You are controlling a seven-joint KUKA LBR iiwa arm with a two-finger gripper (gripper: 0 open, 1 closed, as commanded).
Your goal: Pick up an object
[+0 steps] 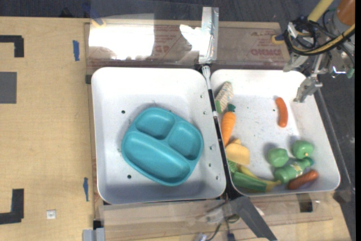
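Looking down, you find the grey two-finger gripper [307,89] above the right white bin's [256,107] far corner, near a small orange-red sausage [281,112]; finger state unclear.

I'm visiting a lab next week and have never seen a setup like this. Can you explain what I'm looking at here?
This is a single camera fixed above a bench, looking down at a slant. Two shallow white bins sit side by side. The left bin holds a teal divided plate. The right bin holds toy food: a carrot, corn, a small sausage and green vegetables near the front corner. At the upper right, the robot arm's gripper hangs over the right bin's far corner, with cables above it. It is not holding anything; the sausage lies closest to it.
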